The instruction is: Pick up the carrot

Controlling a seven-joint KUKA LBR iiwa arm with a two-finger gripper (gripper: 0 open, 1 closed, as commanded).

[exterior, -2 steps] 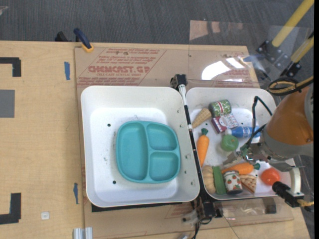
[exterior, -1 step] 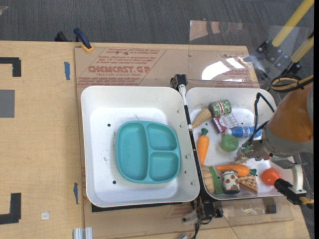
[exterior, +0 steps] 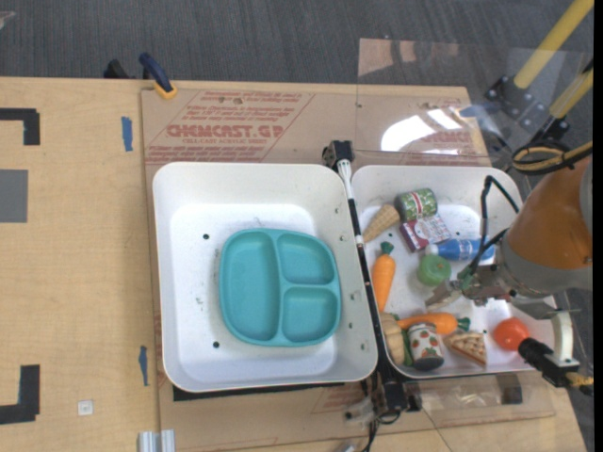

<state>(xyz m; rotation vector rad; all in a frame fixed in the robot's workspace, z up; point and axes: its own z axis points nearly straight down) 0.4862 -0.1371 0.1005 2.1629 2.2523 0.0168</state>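
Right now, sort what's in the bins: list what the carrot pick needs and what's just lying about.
Needed:
carrot
gripper
right bin

Lying about:
teal divided plate
left bin
green can
blue bottle
pizza slice
orange ball

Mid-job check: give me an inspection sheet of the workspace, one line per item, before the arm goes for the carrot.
Surface: cardboard-covered bench bearing two white bins, left bin and right bin.
Job's things: carrot lies in the right bin near its left wall, green top pointing up the view, free of the gripper.
Clutter: teal divided plate in the left bin; in the right bin a green can, blue bottle, green round item, ice cream cone, pizza slice, a second carrot-like piece, small jar, orange ball.
Grippers: gripper low over the right bin, right of the carrot; finger state unclear.
Cables: black cable looping above the arm.
Surroundings: grey carpet floor, yellow pole.
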